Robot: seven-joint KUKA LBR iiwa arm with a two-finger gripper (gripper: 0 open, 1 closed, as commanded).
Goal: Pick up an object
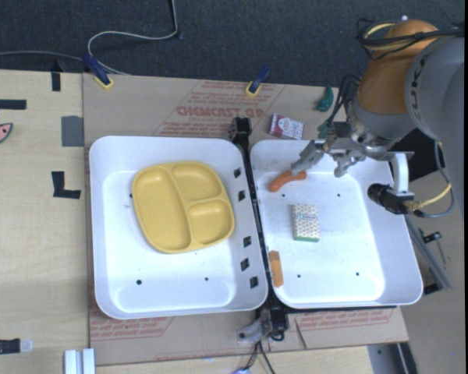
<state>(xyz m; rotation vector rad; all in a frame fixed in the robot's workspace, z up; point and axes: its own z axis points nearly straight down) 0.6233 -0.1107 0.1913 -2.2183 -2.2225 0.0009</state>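
The worktop (31, 232) carries a sheet of brown cardboard (179, 107) on which two shallow white bins sit side by side, their inner rims touching. The left bin (109, 287) holds a yellow divided plate (183, 206), tilted a little, with bare floor below it and along the bin's near edge. The right bin (390, 279) has most of its floor open, especially the near right corner. The grey arm (421, 61) with its orange band reaches in from the right, and its gripper (325, 160) hangs over the far edge of the right bin with the fingers (306, 160) spread apart and nothing between them. Near the bin's middle lies a small pale green block (305, 222), well clear of the walls. An orange carrot-shaped piece (286, 180) lies just beside the fingers, and a smaller orange piece (276, 268) rests against the left wall.
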